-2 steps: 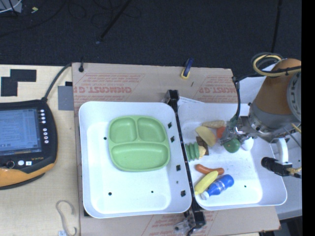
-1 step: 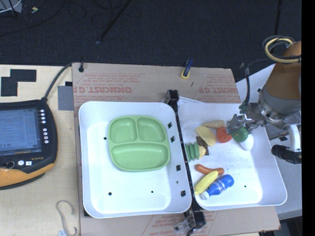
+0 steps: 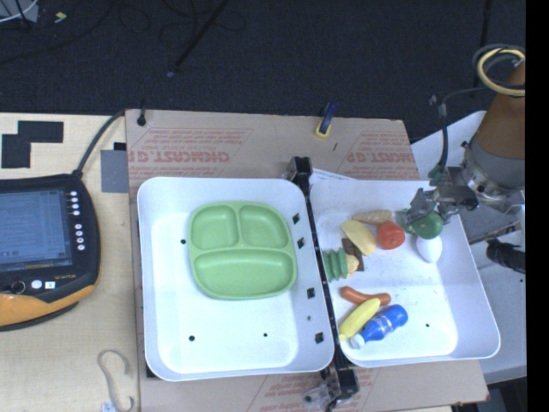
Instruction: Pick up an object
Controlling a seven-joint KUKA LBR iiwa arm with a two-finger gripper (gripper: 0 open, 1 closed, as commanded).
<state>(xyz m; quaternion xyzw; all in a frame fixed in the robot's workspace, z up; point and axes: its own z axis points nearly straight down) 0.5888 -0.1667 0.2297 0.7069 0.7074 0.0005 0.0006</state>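
My gripper hangs over the far right part of the right bin, reaching in from the right. A small round green object sits between its fingertips, and the fingers are shut on it. Just below it lies a white egg-shaped piece. A red tomato, a yellow piece and a tan piece lie to the gripper's left.
Nearer the front of the right bin lie an orange carrot, a yellow piece and a blue bottle. A green ridged piece rests by the divider. The left bin holds a green sectioned plate. A tablet lies far left.
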